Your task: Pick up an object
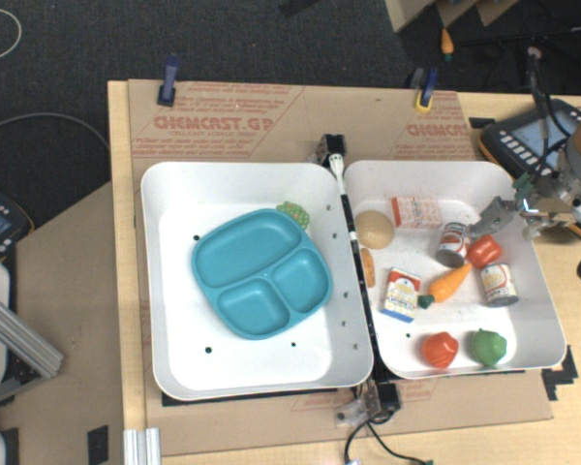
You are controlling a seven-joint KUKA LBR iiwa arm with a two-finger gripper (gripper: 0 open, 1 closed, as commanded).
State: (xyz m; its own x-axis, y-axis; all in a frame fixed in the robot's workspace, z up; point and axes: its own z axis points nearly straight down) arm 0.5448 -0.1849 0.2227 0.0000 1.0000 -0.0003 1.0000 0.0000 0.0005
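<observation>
My gripper (494, 216) sits at the far right edge of the right bin (552, 342), low over its upper right part; can't tell its state from here. Nearest things: a small can (451, 243) w/ a red pepper (483, 252) just beside it, both just left of the tool. Below those: a carrot (449, 284), 2nd can (497, 284), a small carton (401, 294), a tomato (440, 350), a green pepper (487, 347). Left bin (169, 260) has a teal divided plate (260, 272).
</observation>
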